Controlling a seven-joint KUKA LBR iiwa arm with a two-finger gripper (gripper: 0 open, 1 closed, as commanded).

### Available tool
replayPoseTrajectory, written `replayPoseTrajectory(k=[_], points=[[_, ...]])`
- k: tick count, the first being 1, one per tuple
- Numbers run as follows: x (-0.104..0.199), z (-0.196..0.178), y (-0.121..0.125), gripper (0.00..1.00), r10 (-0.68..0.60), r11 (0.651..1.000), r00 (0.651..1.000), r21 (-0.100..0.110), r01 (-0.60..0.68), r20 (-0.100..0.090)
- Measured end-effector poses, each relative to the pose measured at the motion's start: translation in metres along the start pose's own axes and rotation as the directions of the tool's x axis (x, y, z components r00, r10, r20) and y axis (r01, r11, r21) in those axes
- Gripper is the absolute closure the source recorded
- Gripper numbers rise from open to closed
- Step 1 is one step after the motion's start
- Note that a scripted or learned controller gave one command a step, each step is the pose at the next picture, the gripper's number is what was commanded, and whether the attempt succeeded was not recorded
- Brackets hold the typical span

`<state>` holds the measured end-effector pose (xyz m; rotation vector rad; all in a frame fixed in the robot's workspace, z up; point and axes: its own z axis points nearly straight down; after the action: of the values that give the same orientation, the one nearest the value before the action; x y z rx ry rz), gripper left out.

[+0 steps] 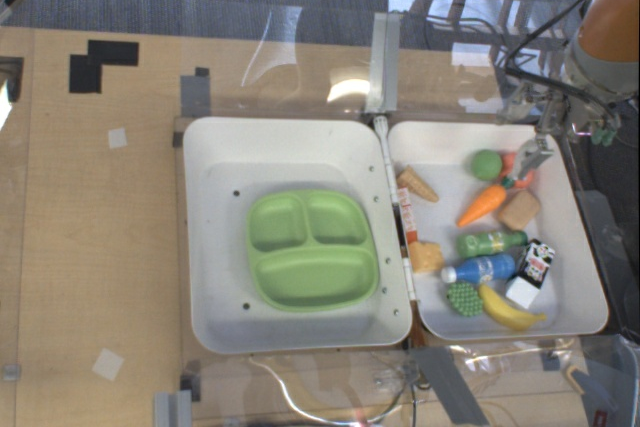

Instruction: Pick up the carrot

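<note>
The carrot [484, 203] lies tilted in the right bin [592, 315] toward its far right corner, leafy end up by the green ball [487, 164]. The end effector [528, 161] hovers over that leafy tip; whether it's apart or together, I cannot tell. Best to shift toward the orange body, clear of the brown block [519, 210].

Arm in from the right, wrist bent low.
Orange band [610, 20] up above the pincer, grey wrist [590, 80] just beneath it, cables looping off to the pincer's left. Gripper [530, 160] pointing down and leftward, slim fingers [537, 153] close together at the tip.
</note>
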<state>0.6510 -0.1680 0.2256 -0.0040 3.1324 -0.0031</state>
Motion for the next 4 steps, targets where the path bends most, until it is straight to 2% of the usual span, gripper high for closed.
replayPoseTrajectory(k=[1,2,3,4], points=[[-0.011,0.128,0.006,0.00,-0.001,1.000,1.000,0.000,0.001,0.000],[0.059,0.136,-0.003,0.00,-0.004,1.000,1.000,0.000,0.004,0.002],[0.055,0.122,-0.002,1.00,-0.011,1.000,1.000,0.004,0.011,0.014],[0.046,0.072,0.021,1.00,0.630,0.777,0.777,-0.002,-0.630,0.002]])
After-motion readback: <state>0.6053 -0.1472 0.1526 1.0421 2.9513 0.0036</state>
